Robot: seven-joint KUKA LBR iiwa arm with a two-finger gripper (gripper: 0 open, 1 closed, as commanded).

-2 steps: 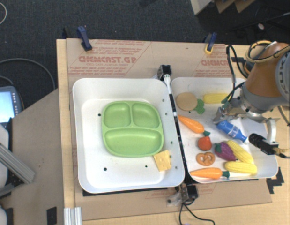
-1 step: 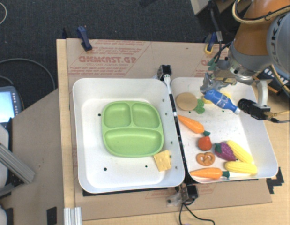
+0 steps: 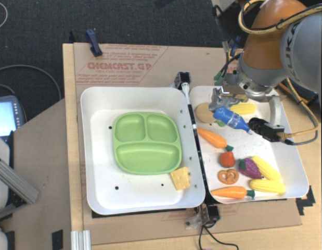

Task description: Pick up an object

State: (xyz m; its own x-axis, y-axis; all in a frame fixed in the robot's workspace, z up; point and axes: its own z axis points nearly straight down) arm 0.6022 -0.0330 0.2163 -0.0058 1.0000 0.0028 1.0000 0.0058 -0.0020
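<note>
My gripper point(image 3: 222, 99) hangs over the back of the right bin point(image 3: 298, 165), under the grey wrist with its orange band. Right beneath it a blue bottle point(image 3: 231, 119) lies tilted; whether it is gripped is not visible. A tan round piece point(image 3: 203, 112) sits just left of the gripper. A yellow piece point(image 3: 243, 109) sits just to its right. Further forward lie an orange carrot point(image 3: 213, 138), a red tomato point(image 3: 228, 159), a pretzel point(image 3: 228, 176), purple grapes point(image 3: 248, 167), two yellow corn cobs point(image 3: 267, 186) and a second carrot point(image 3: 231, 192).
The left bin point(image 3: 95, 139) holds a green divided plate point(image 3: 146, 142) and a yellow cheese wedge point(image 3: 180, 178) at its front right. A black clip point(image 3: 182, 79) sits on the rim between the bins. Cardboard point(image 3: 119, 64) lies under both bins.
</note>
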